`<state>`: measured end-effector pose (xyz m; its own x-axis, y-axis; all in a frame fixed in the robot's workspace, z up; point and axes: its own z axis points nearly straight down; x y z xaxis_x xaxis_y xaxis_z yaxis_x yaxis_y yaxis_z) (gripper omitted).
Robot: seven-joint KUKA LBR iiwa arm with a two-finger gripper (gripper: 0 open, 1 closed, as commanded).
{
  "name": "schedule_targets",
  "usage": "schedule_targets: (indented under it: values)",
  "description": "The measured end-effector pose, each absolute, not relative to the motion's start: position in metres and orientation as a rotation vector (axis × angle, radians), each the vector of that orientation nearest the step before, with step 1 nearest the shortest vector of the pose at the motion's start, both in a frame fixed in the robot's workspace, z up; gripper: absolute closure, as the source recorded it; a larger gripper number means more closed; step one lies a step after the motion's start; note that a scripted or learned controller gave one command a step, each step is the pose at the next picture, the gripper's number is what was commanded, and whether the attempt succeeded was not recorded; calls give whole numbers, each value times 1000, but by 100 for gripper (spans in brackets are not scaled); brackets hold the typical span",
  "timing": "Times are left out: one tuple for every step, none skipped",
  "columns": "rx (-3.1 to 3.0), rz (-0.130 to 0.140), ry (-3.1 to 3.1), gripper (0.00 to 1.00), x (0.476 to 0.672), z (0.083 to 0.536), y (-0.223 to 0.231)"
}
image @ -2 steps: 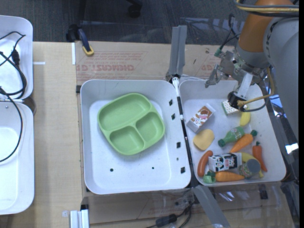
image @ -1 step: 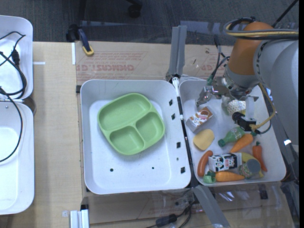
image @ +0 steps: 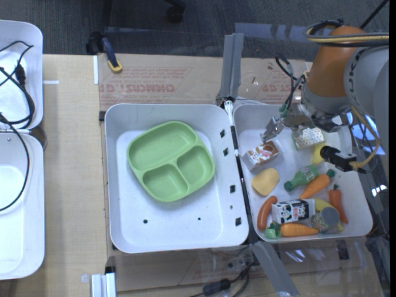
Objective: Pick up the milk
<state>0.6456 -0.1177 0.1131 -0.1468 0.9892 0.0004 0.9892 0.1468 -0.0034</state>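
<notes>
Pincer (image: pixel 274 129): hanging over the back part of the right bin (image: pixel 362 224), on the grey arm (image: pixel 337 67) reaching in from the right; open or closed, cannot tell. Sitting just in front of the pincer, nearly under it: small red-and-white box (image: pixel 260 156). Lying beside the pincer, to its right: beige block (image: pixel 308 138). Lying well in front of the pincer, near the bin's front wall: milk (image: pixel 291 212), a black-and-white carton on its side, touching nothing of the pincer, sitting between a red sausage (image: pixel 266 210) and a can (image: pixel 328 217). Resting far off to the pincer's left, in the other bin (image: pixel 124 228): green plate (image: pixel 171 159).
</notes>
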Motion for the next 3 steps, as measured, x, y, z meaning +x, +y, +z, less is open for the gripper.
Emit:
schedule_targets:
  values:
    - [-1805, 4, -2566, 0, 608, 89, -100]
    - [-1813, 5, -2559, 100, 608, 96, -101]
    - [-1987, 5, -2431, 100, 599, 189, 10]
